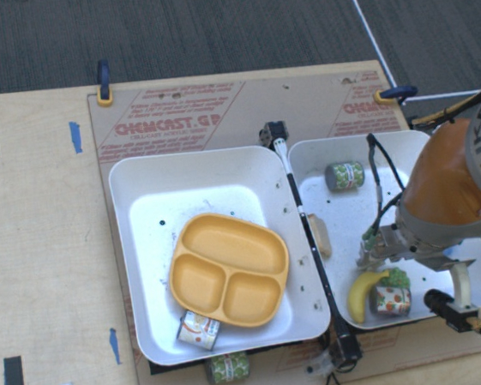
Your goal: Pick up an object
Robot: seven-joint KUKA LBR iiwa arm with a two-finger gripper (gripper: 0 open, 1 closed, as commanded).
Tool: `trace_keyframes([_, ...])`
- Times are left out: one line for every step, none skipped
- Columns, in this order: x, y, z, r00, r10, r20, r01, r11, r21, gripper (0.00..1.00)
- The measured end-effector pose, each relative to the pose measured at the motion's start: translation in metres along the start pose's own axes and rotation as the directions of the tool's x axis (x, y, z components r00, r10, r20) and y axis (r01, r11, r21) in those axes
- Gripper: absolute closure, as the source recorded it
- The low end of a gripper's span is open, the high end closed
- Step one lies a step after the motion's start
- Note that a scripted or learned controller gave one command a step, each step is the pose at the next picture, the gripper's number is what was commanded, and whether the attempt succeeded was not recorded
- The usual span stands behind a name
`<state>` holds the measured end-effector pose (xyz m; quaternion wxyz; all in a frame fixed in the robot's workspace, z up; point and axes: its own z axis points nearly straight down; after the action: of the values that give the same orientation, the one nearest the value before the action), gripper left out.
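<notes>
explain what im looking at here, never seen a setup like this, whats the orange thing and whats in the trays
One camera looks down on a bench with two white bins. The orange and grey shape on the right is a robot arm reaching in; its tool hangs over the right bin, above a banana. Whether it holds anything cannot be told. That bin also has two cans. The left bin holds a yellow divided plate and a small carton.
</notes>
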<state>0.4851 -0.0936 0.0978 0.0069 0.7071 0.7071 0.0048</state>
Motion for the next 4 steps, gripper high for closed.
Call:
trace_keyframes([0.000, 0.000, 0.000, 1.000, 0.000, 0.000, 0.000, 1.000, 0.001, 0.00])
trace_keyframes([-0.001, -0.003, 0.011, 1.000, -0.001, -0.004, 0.001, 1.000, 0.012, 0.00])
trace_keyframes([0.000, -0.004, 0.011, 1.000, 0.000, -0.003, 0.000, 1.000, 0.011, 0.00])
trace_keyframes([-0.001, -0.004, 0.011, 1.000, -0.001, -0.004, 0.001, 1.000, 0.011, 0.00])
